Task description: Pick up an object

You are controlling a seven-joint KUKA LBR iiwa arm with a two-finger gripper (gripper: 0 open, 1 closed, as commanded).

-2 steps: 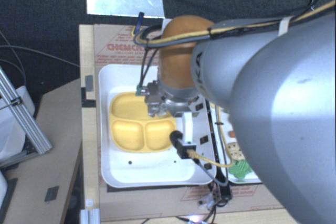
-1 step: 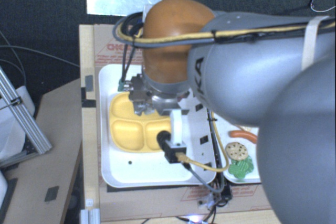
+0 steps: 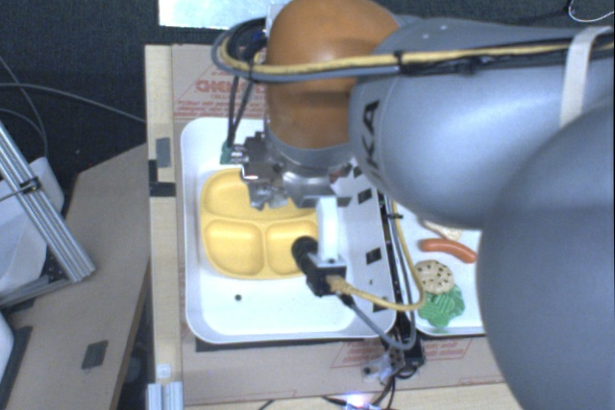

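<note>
A yellow divided tray (image 3: 236, 230) lies in the left white bin (image 3: 252, 317), with its right and upper parts hidden under the arm. The arm's orange band and grey wrist hang over the middle of this bin, and the gripper (image 3: 274, 192) reaches down at the tray's upper right part. In the right bin (image 3: 461, 326) lie an orange sausage (image 3: 448, 249), a round cookie (image 3: 434, 277) and a green leafy piece (image 3: 443, 306). The arm's big grey link covers most of that bin.
A black connector with a yellow cable (image 3: 327, 281) hangs from the wrist over the left bin's front half. Cardboard lies under both bins. A metal frame (image 3: 38, 206) stands at the far left, off the bench.
</note>
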